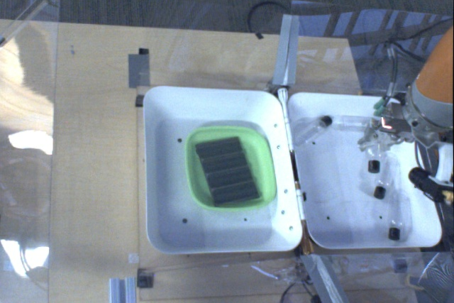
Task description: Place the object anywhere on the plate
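- Camera view: the object (227, 170), a dark grey slab with ridges running across it, lies flat on the green plate (193, 167) in the left bin (152, 174). It sits inside the rim, turned a little askew.
- The arm (433, 92) hangs over the right bin (340, 238), well apart from the plate. Its gripper (383, 135) is a blurred, partly clear shape near that bin's far right side. I cannot tell whether it is released or clenched, and nothing dark like the slab shows at it.
- Judged from how things lie, the placing looks done: the slab rests wholly on the plate.
- To finish well, the arm should keep high and clear of the left bin, so that nothing nudges the slab or the plate.
- If another placing were called for, coming straight down over the plate's middle would leave the most margin from the raised rim.
- The slab looks rigid and matt; its ridges should give grip across the short side.
- Both bins stand side by side on the pale worktop (85, 152).
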### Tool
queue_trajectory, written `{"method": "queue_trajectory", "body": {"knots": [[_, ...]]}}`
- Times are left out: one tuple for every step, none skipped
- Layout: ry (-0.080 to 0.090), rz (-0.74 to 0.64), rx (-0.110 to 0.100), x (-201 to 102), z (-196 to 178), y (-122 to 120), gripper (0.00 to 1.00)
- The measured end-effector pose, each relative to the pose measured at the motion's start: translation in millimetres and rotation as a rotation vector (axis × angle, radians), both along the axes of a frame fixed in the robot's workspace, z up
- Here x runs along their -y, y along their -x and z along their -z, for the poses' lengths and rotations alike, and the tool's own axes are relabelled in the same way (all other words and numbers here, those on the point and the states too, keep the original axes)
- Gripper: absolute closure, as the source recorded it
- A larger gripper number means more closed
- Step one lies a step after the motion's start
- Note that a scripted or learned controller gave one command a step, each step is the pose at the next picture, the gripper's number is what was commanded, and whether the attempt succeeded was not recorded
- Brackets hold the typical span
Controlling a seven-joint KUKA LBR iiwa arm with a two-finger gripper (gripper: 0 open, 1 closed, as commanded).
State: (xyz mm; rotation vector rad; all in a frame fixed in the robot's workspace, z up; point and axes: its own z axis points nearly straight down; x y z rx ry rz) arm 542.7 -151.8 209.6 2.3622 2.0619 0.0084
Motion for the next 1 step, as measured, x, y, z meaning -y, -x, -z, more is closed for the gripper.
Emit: {"method": "queue_trajectory", "body": {"knots": [[0.000,0.000,0.000,0.0,0.0,0.0,0.00]]}}
